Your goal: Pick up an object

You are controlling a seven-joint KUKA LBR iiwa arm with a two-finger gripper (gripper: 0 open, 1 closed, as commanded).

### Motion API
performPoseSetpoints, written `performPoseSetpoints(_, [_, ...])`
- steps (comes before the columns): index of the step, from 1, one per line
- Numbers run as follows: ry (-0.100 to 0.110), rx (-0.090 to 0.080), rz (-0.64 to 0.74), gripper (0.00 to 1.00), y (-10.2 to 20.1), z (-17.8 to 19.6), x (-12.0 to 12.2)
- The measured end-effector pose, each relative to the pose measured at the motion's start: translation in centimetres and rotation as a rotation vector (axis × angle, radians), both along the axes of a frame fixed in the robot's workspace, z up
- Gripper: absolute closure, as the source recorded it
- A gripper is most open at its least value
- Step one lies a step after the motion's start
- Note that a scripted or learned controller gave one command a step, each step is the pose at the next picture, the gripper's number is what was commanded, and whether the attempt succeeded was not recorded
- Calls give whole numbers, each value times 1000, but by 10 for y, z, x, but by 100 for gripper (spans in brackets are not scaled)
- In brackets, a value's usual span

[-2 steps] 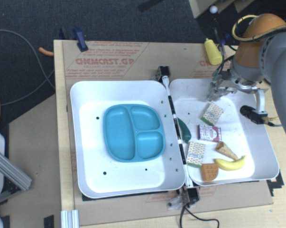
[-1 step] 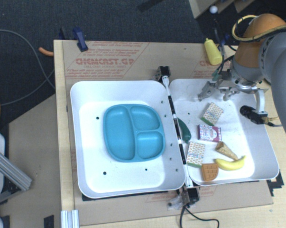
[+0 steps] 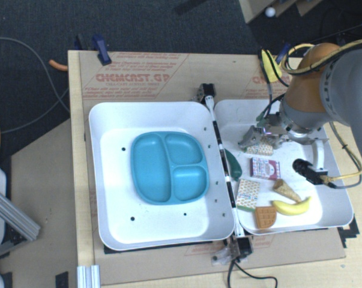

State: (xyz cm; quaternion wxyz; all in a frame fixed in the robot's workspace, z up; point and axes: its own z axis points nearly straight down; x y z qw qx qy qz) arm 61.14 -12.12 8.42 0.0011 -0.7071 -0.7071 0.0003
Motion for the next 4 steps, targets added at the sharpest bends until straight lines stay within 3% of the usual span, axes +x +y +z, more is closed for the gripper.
performPoseSetpoints(2, [0, -1, -1, 0, -27, 0, -33])
performPoseSetpoints(3, [0, 0, -1, 0, -9, 0, -86])
performPoseSetpoints(4, [-3, -1, 1, 0, 18, 0, -36])
